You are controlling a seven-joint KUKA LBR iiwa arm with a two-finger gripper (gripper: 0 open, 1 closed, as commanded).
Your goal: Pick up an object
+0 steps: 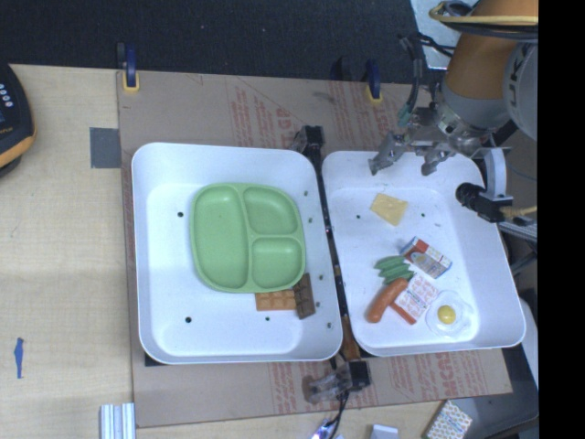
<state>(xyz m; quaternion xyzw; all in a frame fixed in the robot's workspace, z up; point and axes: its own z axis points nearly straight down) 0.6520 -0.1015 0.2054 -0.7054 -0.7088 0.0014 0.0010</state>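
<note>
My gripper (408,159) hangs over the far edge of the right bin (352,245), its two fingers spread apart with nothing between them. Just below it in the bin lies a yellow cheese wedge (389,208). Nearer the front sit a green bean pod (393,267), a small red-and-white packet (427,258), an orange sausage (385,301), a flat red-and-white wrapper (417,297) and a fried egg (446,315).
The left bin (164,327) holds a green divided plate (248,237), with an orange cracker (275,301) and a brown piece (303,295) at its front edge. Clamps stand between the bins and at the cardboard's far edge. A black-and-yellow device (13,117) lies far left.
</note>
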